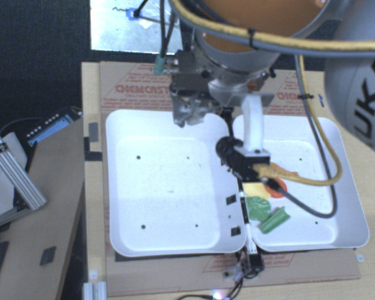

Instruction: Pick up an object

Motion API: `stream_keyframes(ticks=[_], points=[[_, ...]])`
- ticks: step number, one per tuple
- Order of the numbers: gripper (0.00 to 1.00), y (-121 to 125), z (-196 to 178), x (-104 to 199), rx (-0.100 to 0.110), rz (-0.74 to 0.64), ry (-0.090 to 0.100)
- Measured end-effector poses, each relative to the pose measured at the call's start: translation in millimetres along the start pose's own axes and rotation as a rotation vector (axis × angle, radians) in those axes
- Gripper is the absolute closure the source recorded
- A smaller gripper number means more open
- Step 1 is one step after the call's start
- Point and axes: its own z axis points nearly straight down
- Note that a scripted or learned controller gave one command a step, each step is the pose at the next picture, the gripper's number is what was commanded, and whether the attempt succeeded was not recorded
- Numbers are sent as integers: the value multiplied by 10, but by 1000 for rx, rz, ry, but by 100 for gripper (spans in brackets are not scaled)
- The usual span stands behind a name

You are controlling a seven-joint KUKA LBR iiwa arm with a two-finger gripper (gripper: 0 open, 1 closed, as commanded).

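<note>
**Gripper** (pixel 187 112): upper centre of the frame, over the far rim of the left bin (pixel 162 186). Whether it is released or clenched cannot be told, as the view is too steep and blurred.

**Arm** (pixel 269 11): grey with an orange band. It fills the upper right of the frame and covers the far edge where the two bins meet.

**Task items**: all lie in the lower left corner of the right bin (pixel 345 189), close to the divide and well apart from the gripper.
- yellow piece (pixel 255 189), flat, nearest the divide
- orange-red piece (pixel 277 191), just right of the yellow one, partly hidden
- green leaf-shaped piece (pixel 257 206), just below the yellow one
- green ridged bar (pixel 274 220), tilted, touching the leaf-shaped piece at its lower right

**Other things**:
- small black clips (pixel 232 200) along the seam between the bins
- aluminium rail (pixel 15 177), slanted, at the left edge
- dark device with a blue strip (pixel 50 127), left of the bins

**Surface**: both bins are shallow and white. The left bin's floor shows a few dark dots. The bins sit on a tan board (pixel 134 83) with red lettering, and the board lies on a pale bench (pixel 56 192).

**Room**: dark floor (pixel 37 30) at upper left, and a bright patch (pixel 122 24) at top centre.
</note>
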Motion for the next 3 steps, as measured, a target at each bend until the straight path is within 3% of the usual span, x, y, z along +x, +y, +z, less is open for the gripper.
stream_keyframes(ticks=[1,2,3], points=[[100,557,-438,-569,-6,10,-1],[100,16,897,-91,16,-4,-5],[100,-2,737,-3,0,1,-1]])
